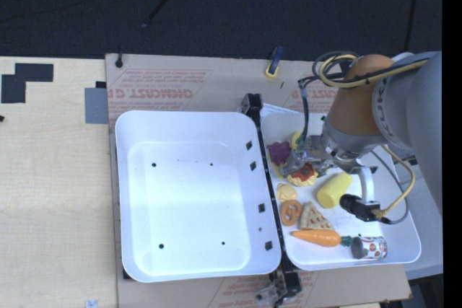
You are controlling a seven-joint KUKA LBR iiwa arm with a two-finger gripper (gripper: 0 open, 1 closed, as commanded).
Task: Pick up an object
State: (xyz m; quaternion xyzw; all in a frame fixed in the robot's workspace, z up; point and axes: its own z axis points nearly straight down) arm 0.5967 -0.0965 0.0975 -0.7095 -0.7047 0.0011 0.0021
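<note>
The right bin holds several toy foods. A purple grape bunch lies near its left wall. Beside it is a red and yellow piece, then a yellow cylinder. Toward the front are a small yellow piece, a brown pretzel, a waffle-patterned wedge, an orange carrot and a small can. My gripper is low over the bin's back left part, right above the red and yellow piece and next to the grapes. The wrist hides what lies under it.
The left bin stands beside the right one, with a black divider clip strip between them. Cables loop from the wrist over the right bin's right side. A blue and yellow clamp sits at the board's back edge.
</note>
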